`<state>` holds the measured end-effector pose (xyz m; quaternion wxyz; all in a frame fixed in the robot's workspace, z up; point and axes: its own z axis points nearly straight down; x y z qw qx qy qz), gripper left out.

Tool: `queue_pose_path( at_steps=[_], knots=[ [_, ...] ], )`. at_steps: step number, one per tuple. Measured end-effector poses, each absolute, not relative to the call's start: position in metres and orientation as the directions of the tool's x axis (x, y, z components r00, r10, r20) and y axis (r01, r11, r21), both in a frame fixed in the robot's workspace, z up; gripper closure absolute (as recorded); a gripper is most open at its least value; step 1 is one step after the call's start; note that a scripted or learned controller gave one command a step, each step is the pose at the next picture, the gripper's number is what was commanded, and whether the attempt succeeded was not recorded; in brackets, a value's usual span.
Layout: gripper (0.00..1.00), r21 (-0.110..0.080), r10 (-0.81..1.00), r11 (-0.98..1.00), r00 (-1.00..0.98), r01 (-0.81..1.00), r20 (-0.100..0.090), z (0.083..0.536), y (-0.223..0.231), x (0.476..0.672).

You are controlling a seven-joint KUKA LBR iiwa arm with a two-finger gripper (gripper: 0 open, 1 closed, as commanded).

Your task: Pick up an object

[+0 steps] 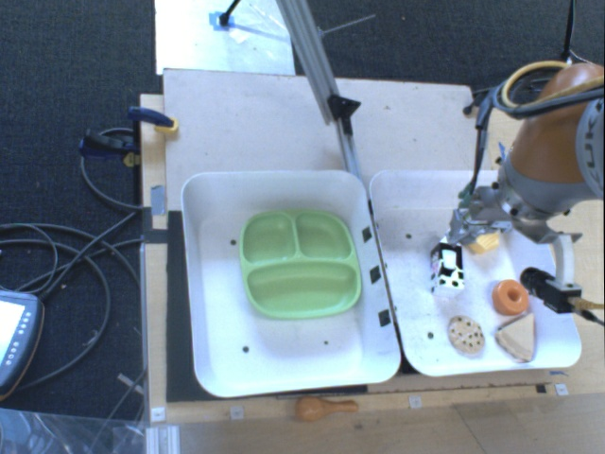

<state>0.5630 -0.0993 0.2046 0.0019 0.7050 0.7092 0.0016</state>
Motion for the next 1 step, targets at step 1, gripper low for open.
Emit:
queue_pose_path(
  at_steps=[1],
  knots=[
    [1.0, 0.005, 1.0, 0.01, -0.01, 1.0, 0.002, 0.2162, -0.0563, 0.5866]
  ],
)
